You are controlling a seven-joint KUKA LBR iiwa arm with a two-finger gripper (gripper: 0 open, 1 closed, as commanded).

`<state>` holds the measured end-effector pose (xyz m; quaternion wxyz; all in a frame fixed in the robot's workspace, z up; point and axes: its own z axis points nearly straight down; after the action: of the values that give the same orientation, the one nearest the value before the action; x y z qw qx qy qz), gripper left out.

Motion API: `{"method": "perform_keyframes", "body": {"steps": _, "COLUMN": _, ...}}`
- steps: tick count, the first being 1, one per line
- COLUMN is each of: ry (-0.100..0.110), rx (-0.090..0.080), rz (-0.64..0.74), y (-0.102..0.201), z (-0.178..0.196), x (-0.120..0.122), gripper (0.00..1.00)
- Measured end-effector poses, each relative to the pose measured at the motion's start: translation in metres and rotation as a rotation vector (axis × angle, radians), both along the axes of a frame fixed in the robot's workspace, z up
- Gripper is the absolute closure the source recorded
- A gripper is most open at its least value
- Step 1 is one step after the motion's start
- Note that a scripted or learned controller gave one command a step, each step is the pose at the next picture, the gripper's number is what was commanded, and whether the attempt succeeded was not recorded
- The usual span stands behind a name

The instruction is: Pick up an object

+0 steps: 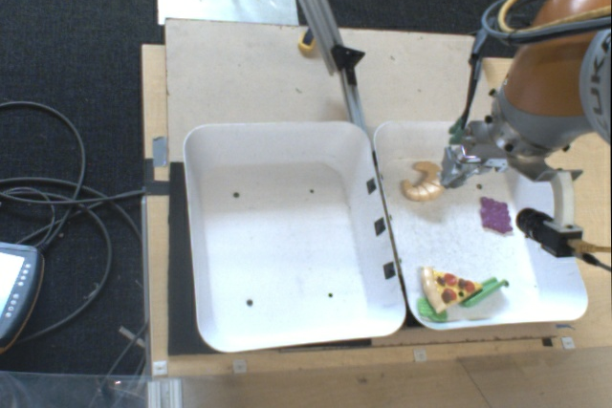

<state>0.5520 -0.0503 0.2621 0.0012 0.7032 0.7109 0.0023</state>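
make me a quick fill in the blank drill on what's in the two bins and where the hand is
1. The croissant, purple piece and pizza slice all lie in the ____ bin of the camera view.
2. The hand hovers closest to the ____.
3. The toy nearest the camera's bottom edge is the ____.
4. The band above the arm's wrist is ____.

Missing words: right; croissant; pizza slice; orange
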Motion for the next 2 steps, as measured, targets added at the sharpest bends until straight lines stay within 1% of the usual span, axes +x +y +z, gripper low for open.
{"method": "perform_keyframes", "body": {"steps": 1, "ry": 0.002, "rx": 0.0, "rz": -0.001, "y": 0.045, "z": 0.001, "x": 0.019, "gripper": 1.0}}
{"method": "perform_keyframes", "body": {"steps": 2, "ry": 0.001, "rx": 0.001, "rz": 0.0, "y": 0.094, "z": 0.002, "x": 0.052, "gripper": 1.0}}
